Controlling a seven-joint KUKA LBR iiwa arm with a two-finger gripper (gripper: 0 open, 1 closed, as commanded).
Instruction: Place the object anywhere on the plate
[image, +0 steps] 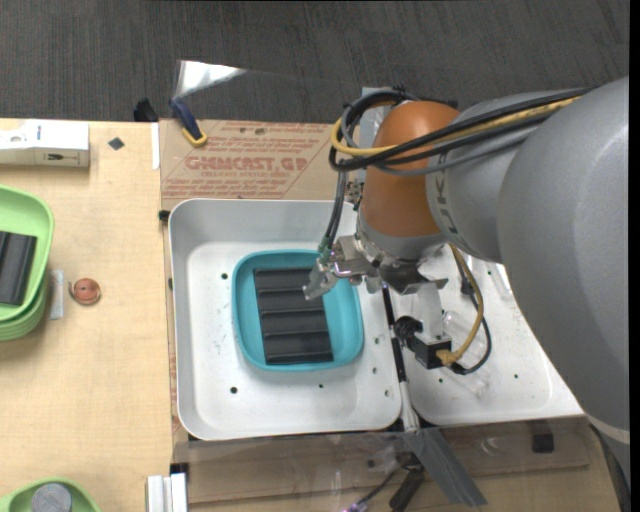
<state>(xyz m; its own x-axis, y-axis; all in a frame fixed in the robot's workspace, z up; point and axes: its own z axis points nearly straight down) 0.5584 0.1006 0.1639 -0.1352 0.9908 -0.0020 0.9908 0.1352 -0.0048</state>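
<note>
— What did we see of the plate and the bins?

— We saw the teal plate (298, 312) lying in the left white bin (200, 390), a little toward its right side. A dark ribbed object (290, 320) lay flat on the plate, covering most of its middle. The right white bin (520, 380) sat just beside the left one, and the arm (540, 190) covered much of it.

— And the hand?

— The hand (322, 278) hung over the plate's upper right rim, below the orange band (405, 170), close to the top right corner of the dark object. We could not tell whether it was open or closed; the wrist and cables (450, 350) hid too much of it. Nor could we tell whether it touched the object or the plate.

— So where was the object?

— On the plate, as far as we could see, lying within its rim.

— Anything else on the table (90, 400)?

— To the left, well apart from the bins, we saw a green tray (30, 300) with something dark in it, a small round reddish piece (86, 291), and a white box (45, 144) near the top. A brown cardboard sheet (250, 160) lay behind the left bin.
</note>
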